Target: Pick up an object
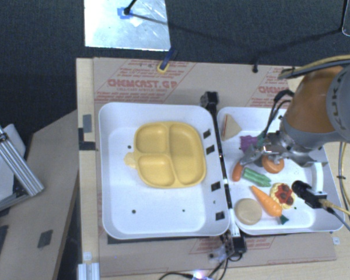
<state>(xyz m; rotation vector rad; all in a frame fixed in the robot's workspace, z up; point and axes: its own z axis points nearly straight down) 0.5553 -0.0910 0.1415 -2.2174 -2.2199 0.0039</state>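
Two white bins sit side by side on the surface. The left bin (114, 214) holds a big yellow plate (166, 154) with three parts. The right bin (324, 223) is full of small toy foods, and the big grey and orange arm (321, 109) reaches over it from the right. Its gripper (263, 149) hangs low among the toys near the middle of that bin, but I cannot tell if it is holding anything, because the arm blocks my look at it. Just beside it lie a round orange fruit (273, 165), a purple toy (248, 141) and a green pod (258, 176). The orange carrot (266, 200) looks like a good thing to pick. It lies flat in the front part of the right bin, between a tan round cookie (248, 211) and a little pizza toy (283, 195). Its long way runs at a slant, and the thin tip points toward the back left while the fat end points toward the front right. I think it is light, hard plastic, smooth and a bit slippery, and not easy to break. The best place to grab it would be across the fat middle, squeezing its two sides. The thin tip would likely slip out. A tan wedge (231, 126) rests well apart in the back corner.
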